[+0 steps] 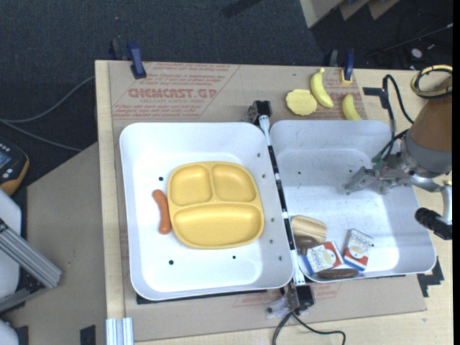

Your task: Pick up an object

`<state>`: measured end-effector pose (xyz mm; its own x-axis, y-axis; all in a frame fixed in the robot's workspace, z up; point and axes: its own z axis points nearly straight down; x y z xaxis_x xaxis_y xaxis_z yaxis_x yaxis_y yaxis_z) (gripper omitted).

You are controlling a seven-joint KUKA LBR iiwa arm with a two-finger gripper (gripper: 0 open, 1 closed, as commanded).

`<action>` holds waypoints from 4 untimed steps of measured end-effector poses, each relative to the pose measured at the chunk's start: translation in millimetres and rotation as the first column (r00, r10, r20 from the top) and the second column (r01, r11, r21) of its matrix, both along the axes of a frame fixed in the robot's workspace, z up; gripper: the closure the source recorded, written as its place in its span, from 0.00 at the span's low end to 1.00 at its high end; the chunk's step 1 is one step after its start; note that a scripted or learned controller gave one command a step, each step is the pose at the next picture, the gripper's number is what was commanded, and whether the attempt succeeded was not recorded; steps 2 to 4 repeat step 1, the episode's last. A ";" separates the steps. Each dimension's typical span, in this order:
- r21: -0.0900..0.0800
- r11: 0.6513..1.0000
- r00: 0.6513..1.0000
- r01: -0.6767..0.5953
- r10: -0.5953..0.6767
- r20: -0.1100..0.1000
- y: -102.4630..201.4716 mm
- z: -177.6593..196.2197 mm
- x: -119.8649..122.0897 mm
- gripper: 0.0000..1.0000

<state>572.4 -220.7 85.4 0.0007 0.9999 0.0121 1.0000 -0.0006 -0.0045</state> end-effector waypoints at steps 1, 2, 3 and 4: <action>-0.006 1.000 1.000 0.002 -0.002 -0.006 41.7 -1.6 -98.4 0.00; -0.006 1.000 1.000 0.002 -0.002 -0.006 41.7 -1.6 -98.4 0.00; -0.006 1.000 1.000 0.002 -0.002 -0.006 41.7 -1.6 -98.4 0.00; -0.006 1.000 1.000 0.002 -0.002 -0.006 41.7 -1.6 -98.4 0.00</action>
